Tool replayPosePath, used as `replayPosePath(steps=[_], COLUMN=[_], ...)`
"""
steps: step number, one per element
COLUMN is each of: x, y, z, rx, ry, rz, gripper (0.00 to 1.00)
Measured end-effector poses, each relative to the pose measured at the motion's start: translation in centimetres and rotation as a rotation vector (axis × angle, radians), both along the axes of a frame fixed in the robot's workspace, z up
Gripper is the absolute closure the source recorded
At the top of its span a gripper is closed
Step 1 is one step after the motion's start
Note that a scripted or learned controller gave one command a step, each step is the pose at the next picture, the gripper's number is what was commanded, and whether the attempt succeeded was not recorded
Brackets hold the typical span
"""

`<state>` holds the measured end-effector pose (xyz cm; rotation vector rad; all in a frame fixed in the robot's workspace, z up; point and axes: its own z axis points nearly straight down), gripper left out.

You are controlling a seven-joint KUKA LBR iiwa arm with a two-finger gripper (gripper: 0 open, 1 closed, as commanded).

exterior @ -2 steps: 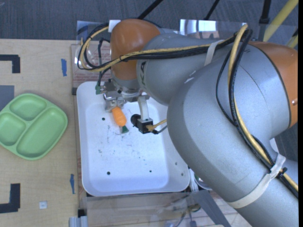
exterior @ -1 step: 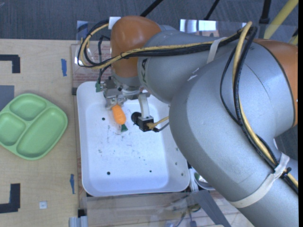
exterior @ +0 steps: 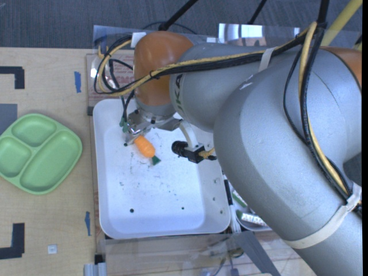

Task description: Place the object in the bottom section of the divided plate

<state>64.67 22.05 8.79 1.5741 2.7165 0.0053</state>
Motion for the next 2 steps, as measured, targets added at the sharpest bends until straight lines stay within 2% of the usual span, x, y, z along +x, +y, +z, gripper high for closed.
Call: replayPosePath(steps=[1,2], x=[0.06,0.06], y=[-0.05,-0.05], z=[0.04,0.04], rx=[0.0,0.0], ry=[-0.002,-0.002], rz=[0.0,0.0], gripper=[0.0,0.0])
